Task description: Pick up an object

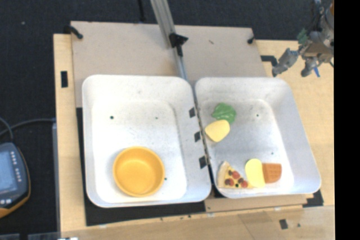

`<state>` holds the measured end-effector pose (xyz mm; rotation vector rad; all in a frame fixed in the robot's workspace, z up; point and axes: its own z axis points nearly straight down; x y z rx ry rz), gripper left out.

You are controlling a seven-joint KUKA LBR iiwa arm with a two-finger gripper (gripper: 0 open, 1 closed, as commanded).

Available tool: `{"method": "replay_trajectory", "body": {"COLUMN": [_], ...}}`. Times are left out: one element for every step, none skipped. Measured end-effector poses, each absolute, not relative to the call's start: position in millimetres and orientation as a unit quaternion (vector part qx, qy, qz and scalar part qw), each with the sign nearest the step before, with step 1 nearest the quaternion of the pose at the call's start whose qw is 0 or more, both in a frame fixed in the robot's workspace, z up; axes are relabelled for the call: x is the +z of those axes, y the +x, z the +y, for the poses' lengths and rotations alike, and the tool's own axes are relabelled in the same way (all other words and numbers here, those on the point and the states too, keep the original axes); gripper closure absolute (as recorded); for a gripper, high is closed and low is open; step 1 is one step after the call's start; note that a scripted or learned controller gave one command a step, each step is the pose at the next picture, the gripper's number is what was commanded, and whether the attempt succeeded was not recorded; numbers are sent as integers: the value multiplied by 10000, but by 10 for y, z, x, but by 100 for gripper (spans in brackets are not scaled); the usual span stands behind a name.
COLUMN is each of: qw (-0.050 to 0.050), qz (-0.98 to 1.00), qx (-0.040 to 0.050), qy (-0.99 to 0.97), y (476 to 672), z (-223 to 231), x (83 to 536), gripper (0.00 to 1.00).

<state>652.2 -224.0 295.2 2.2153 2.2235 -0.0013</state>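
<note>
My gripper [292, 71] hangs at the right edge of the camera view, above the bench just beyond the far right corner of the right bin [292, 121]. Its fingers are spread open with nothing between them. In the right bin lie a green leafy piece [224, 112] and a pale yellow lump [217, 131] near the left wall. A pizza slice [232, 177], a yellow piece [254, 172] and an orange piece [272, 172] sit along the near wall. A yellow bowl [139, 171] stands upright in the near part of the left bin [135, 104].
A slanted metal post [160, 0] rises behind the bins and meets the divide between them. Grey board [124, 50] covers the bench behind the bins. A handheld pendant [10, 177] lies at the left edge, off the bench.
</note>
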Motion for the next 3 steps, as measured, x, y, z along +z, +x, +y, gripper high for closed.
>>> {"method": "replay_trajectory", "body": {"qw": [14,-3,-3], "qz": [7088,7075,7082], "qx": [-8,-16,-14], "qy": [7054,7067,7060], "y": [6521,6483,6482], "z": [-2242,-2243,-2181], "x": [2952,2528,2075], "gripper": [0,0,0]}}
